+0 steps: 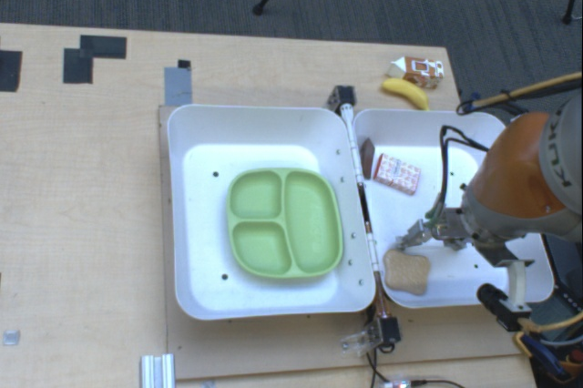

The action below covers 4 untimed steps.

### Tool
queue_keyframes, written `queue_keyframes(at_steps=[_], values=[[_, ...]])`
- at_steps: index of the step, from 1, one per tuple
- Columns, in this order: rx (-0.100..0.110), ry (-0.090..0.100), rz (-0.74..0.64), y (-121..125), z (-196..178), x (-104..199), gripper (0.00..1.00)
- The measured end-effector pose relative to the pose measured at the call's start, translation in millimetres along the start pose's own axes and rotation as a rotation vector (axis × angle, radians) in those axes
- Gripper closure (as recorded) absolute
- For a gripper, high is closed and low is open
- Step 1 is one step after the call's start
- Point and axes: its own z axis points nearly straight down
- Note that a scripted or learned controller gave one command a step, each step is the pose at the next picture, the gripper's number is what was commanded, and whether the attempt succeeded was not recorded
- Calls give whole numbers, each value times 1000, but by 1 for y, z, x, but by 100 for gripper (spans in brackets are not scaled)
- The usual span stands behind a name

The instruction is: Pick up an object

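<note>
In the right bin (474, 286) a tan slice of bread (406, 272) lies near the front left corner. A red and white patterned packet (397, 173) lies further back, with a small dark brown block (367, 148) next to it by the left wall. My gripper (421, 234) hangs low over the right bin, just above and right of the bread, fingers pointing left. Nothing shows between the fingers. The arm with its orange band (519, 178) covers the right part of that bin.
The left bin (196, 222) holds a green three-compartment plate (284, 223). A banana (406, 92) and a small carton (419, 68) lie on the bench behind the right bin. Black cables (446, 158) loop by the wrist.
</note>
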Motion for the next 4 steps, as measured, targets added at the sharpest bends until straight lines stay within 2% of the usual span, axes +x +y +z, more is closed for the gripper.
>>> queue_keyframes(at_steps=[1, 2, 3, 4], values=[[-6, 0, -1, 2, -11, 0, 100], [-5, 0, -2, 2, -11, 1, 0], [-9, 0, -3, 4, -22, 1, 100], [-9, 0, -3, 4, -22, 1, 0]])
